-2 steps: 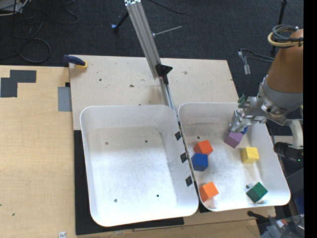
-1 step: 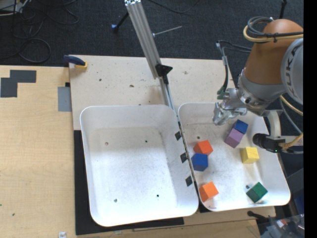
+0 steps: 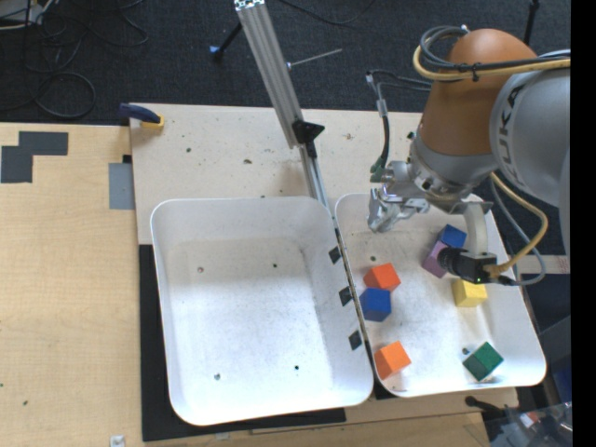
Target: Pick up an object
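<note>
Gripper (image 3: 384, 214) hangs at the upper middle of the right bin (image 3: 521, 361), looks empty, can't tell if it's open, and with the blocks clustered lower down, orange block (image 3: 382, 277) touching blue block (image 3: 375, 304), a grab there could easily shove both aside.

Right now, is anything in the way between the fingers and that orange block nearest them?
Nothing visible. The gripper hangs over the upper part of the right bin, and only bare white floor lies between it and the orange block. The blue block sits just beyond, against its near side.
</note>
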Robot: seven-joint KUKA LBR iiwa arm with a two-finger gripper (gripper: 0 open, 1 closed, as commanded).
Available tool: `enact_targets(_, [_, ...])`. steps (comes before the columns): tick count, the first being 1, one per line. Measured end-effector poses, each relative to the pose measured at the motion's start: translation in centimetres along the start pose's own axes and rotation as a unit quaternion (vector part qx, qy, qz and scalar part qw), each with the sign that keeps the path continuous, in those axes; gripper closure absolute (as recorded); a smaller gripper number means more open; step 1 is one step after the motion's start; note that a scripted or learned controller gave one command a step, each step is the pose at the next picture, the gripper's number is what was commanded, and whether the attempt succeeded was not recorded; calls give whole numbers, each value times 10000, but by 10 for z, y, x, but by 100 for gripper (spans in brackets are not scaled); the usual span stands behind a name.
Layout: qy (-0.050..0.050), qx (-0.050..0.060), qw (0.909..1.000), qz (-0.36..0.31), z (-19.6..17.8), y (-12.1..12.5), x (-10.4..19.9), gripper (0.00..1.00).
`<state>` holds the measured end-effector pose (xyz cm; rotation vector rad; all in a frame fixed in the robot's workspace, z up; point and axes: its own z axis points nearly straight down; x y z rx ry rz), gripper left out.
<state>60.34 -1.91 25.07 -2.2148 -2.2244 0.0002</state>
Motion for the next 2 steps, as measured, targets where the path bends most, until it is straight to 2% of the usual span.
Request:
enact_targets(1, [-9, -5, 10000, 5, -1, 23, 51, 100])
enact_targets(2, [-6, 3, 10000, 8, 10, 34, 90, 100])
